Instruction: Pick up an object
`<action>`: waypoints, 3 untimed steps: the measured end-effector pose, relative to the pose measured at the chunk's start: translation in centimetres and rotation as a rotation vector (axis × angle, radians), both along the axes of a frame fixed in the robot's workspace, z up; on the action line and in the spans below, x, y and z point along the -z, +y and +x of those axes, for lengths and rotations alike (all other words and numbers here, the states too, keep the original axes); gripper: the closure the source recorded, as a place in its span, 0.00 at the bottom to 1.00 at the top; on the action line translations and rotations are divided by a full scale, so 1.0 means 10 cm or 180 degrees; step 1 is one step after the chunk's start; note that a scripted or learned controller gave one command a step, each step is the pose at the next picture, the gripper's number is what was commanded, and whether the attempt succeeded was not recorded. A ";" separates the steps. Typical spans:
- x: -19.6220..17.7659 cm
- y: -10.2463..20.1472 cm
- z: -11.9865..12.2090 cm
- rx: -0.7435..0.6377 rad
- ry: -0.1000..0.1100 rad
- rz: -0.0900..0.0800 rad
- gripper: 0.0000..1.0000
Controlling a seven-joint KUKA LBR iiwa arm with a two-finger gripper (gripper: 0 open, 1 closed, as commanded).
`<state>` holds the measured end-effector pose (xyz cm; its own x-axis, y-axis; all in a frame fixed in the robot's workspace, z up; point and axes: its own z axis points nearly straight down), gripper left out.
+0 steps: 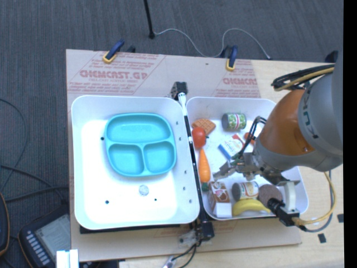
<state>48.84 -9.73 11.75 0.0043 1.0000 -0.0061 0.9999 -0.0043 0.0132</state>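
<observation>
Hovering low in the right bin point(290, 106), gripper point(237, 169) near the carrot point(204, 166) — grip state unclear

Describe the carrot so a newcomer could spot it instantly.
Start at the right bin, the one crowded with toy food. Along its left wall, below the red tomato, lies the carrot. It is the single long, tapered orange piece there, pointing up toward the tomato.
</observation>
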 end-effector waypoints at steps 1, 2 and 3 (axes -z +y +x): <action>0.30 -0.02 -0.03 -0.0011 0.0027 0.0012 0.00; 0.19 -0.02 -0.02 -0.0009 0.0014 0.0010 1.00; 0.20 -0.02 -0.02 -0.0009 0.0019 0.0012 0.00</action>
